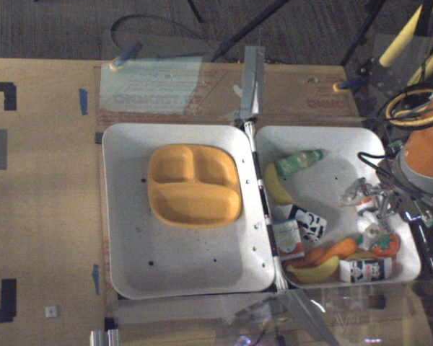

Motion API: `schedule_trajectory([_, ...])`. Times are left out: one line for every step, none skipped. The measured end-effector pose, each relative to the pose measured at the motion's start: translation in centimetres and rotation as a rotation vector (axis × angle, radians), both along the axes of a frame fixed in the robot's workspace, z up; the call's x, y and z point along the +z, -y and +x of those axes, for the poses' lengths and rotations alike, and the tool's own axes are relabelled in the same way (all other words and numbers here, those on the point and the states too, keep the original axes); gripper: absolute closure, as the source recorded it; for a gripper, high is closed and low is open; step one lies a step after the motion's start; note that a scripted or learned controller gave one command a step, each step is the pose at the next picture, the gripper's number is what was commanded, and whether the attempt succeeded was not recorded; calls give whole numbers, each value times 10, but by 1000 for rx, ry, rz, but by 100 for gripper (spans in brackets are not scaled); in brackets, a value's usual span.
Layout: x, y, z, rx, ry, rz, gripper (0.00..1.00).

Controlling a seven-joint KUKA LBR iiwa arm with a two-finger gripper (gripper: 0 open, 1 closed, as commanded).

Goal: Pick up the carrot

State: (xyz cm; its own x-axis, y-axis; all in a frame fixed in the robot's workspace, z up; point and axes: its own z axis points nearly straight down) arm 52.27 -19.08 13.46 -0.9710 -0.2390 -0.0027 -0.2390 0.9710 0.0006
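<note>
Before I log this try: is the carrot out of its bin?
No. The carrot lies in the right bin, against a banana.

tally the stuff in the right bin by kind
bananas: 2
milk cartons: 3
green bottle: 1
carrot: 1
small orange-red item near the tool, kind unclear: 1
total: 8

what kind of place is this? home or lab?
Likely a robotics lab: two white bins on a taped bench, tripod legs on the carpet behind, and toy food such as the carrot by the gripper.
</note>
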Motion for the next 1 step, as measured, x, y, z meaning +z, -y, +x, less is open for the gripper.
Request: schedule_trajectory([-31,7,53,209,5,3,0])
